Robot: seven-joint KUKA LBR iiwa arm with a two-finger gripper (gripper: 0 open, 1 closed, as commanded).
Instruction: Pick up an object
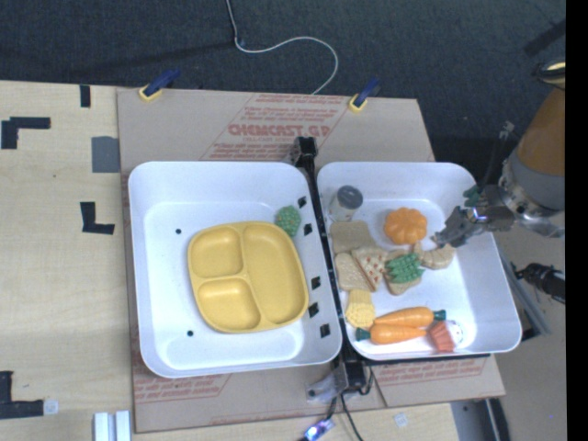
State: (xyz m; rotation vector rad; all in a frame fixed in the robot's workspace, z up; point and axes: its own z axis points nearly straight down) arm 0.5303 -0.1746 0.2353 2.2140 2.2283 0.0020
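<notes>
The right bin (478, 292) holds several toy foods: an orange pumpkin (405, 225), a carrot (401, 324), a corn cob (359, 310), a small strawberry (443, 335), flat beige bread or cracker pieces (355, 251), a green-topped piece (403, 271) and a grey salt shaker (347, 200). My gripper (453, 231) reaches in from the right, low over the bin's right side, just right of the pumpkin and above a small beige piece (438, 258). Nothing shows between its fingers.
The left bin (156, 246) carries a yellow divided plate (247, 276), with a green broccoli piece (288, 219) at the plate's upper right. Both bins rest on a cardboard sheet (266, 127) held by clips. A white cable (276, 44) loops behind.
</notes>
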